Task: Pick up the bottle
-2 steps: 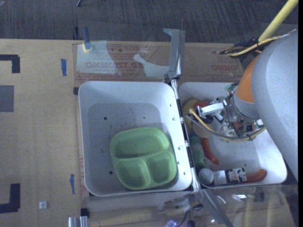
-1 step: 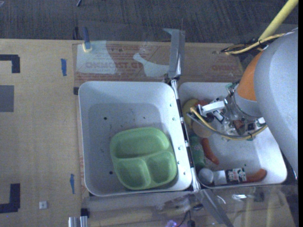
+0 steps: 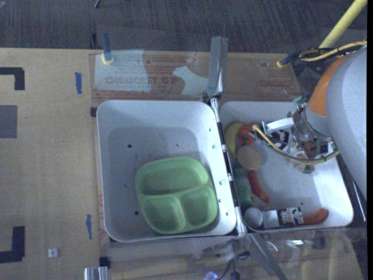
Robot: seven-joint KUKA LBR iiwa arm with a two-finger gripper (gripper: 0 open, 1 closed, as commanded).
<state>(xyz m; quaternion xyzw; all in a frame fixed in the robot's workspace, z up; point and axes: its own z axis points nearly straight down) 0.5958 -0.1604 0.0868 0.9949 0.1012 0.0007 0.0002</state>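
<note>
The bottle [image 3: 278, 217] lies on its side against the right bin's [image 3: 309, 186] near wall, so the gripper [image 3: 294, 140], above that bin's far half with its spread impossible to tell, should straddle the body crosswise.

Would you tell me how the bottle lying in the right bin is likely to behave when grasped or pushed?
The bottle lies on its side against the near wall of the right bin, so, being round, it may roll when nudged. Its body looks smooth and rigid: probably stiff, perhaps slippery. It looks small beside the bin, so likely light.
</note>
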